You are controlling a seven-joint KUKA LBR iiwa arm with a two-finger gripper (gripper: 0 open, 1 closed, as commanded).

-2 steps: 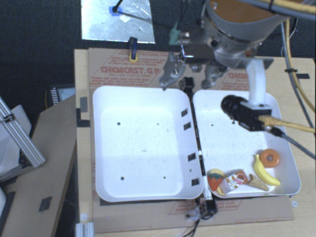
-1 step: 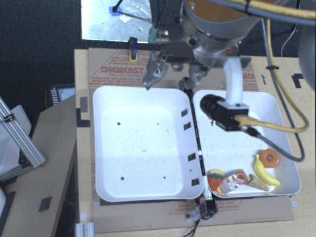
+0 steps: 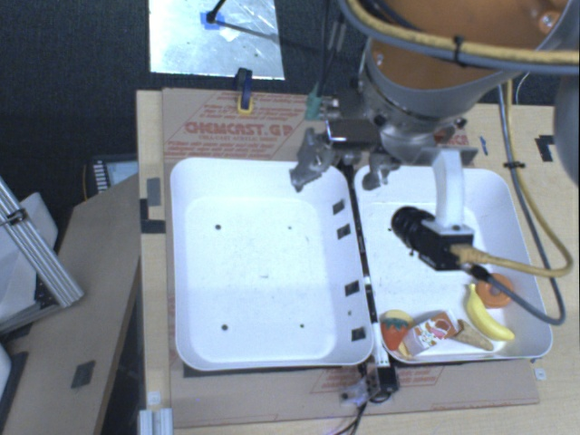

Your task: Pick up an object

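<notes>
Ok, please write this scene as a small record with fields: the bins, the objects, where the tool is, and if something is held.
left bin: white, shallow, no objects seen inside
right bin: white, shallow, objects gathered at its near right corner
objects: banana, orange fruit, small packet, orange round item
arm: grey and orange, reaching in from the right
tool: above the far end of the divider between the bins
held: nothing visible between the tool's fingers

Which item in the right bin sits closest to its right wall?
The orange disc-like piece, just above the banana; the tomato-like toy and small packet lie further left.
</notes>
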